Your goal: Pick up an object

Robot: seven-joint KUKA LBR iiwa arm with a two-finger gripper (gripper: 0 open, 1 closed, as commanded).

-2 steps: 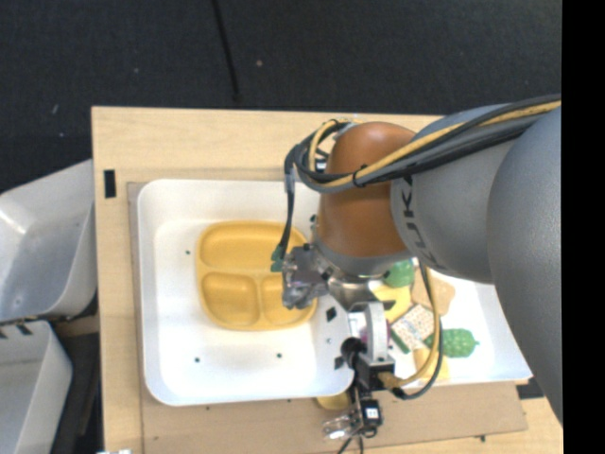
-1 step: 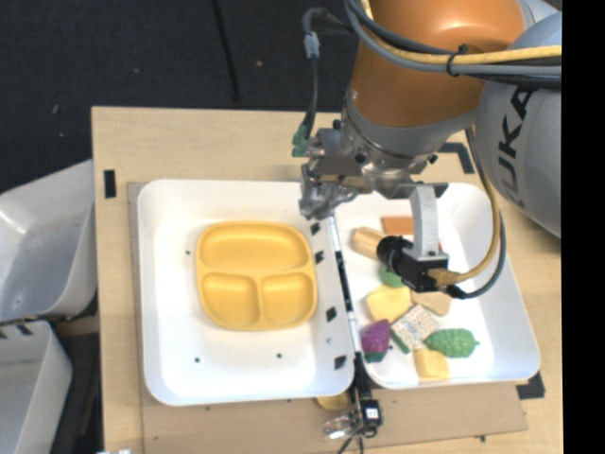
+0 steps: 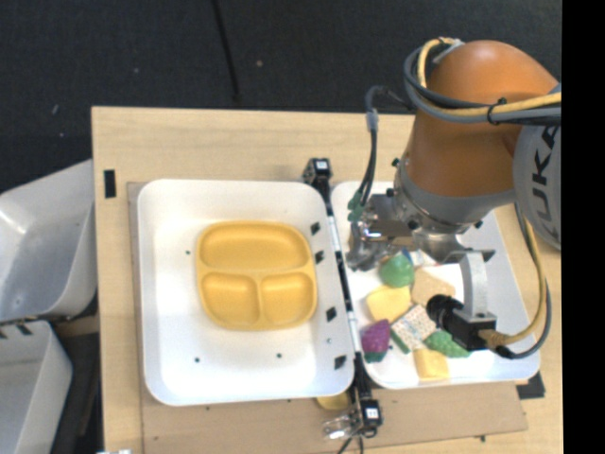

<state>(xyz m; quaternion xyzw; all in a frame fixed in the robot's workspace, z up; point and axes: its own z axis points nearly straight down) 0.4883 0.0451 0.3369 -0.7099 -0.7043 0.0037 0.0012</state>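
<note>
Green, yellow and purple toys (image 3: pixel 408 308) lie heaped in the right bin (image 3: pixel 515 296), toward its near left. The gripper (image 3: pixel 371 246) hangs just far-left of them; its state cannot be told. A yellow divided tray (image 3: pixel 255 273) sits in the left bin (image 3: pixel 170 348).

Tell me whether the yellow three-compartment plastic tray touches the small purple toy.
Apart. The camera view shows the yellow three-compartment plastic tray in the left white bin, while the small purple toy lies in the right white bin.
</note>
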